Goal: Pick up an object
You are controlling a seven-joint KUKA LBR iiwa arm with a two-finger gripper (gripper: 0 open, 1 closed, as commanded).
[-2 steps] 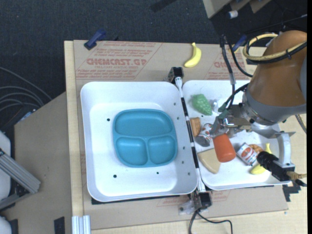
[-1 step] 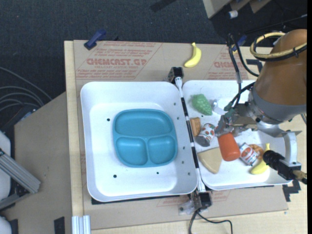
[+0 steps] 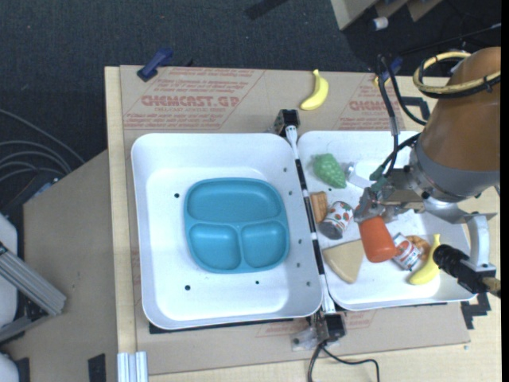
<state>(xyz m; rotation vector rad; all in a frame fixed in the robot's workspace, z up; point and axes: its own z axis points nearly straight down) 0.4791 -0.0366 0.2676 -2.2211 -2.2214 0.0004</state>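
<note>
The gripper (image 3: 371, 205) hangs over the right bin (image 3: 350, 294), just above the orange cup (image 3: 377, 239). I cannot tell if it grips anything (its tips are too dark to make out). Left of the orange cup lie a small can (image 3: 337, 218) and a tan wedge (image 3: 346, 261). A green toy (image 3: 328, 169) sits above them. Right of the cup are a red can (image 3: 409, 252) and a banana (image 3: 425, 270). The blue tray (image 3: 236, 223) fills the left bin (image 3: 159, 173).

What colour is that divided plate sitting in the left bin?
The divided plate is light blue, seen plainly in the camera view.
</note>
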